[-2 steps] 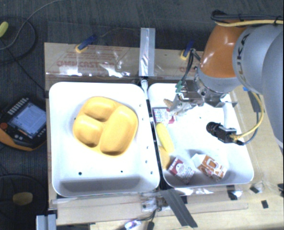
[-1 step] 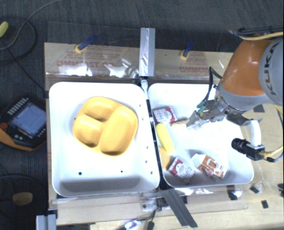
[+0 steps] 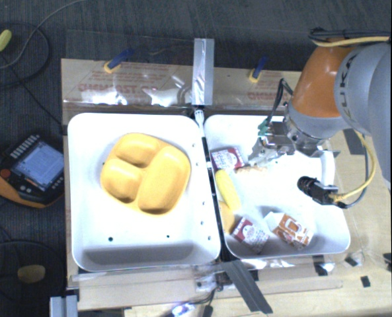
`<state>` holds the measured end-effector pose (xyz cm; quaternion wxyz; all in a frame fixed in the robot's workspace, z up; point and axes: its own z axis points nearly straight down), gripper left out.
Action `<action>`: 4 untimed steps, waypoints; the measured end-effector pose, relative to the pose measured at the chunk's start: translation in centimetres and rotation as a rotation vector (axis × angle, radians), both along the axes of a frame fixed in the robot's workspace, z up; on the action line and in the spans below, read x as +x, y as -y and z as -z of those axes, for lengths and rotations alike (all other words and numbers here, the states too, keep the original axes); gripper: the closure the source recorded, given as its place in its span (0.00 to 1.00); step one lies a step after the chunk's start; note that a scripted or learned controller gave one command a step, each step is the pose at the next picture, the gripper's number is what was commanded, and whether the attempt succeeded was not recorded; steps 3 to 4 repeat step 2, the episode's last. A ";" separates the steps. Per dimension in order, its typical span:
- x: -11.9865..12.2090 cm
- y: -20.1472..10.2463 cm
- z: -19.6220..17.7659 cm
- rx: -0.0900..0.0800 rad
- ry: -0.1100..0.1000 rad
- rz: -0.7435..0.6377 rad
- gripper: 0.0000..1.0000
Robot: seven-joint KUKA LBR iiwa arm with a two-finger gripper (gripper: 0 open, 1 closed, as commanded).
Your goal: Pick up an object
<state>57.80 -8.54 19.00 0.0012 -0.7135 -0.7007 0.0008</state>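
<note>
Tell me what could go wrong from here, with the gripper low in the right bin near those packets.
1. The gripper sits between the red packet and the bin's far wall; it may close on nothing or clip only the packet's edge.
2. The yellow piece lies right beside that packet, so a grasp might nudge or drag both.
3. The big yellow object in the left bin looks wide, likely hard for two fingers.
</note>
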 end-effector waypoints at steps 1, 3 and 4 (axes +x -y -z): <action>0.0 0.0 0.0 0.000 0.000 0.000 0.00; 0.4 -3.5 0.7 -0.003 -0.002 -0.030 0.00; 0.4 -3.5 0.7 -0.003 -0.002 -0.030 0.00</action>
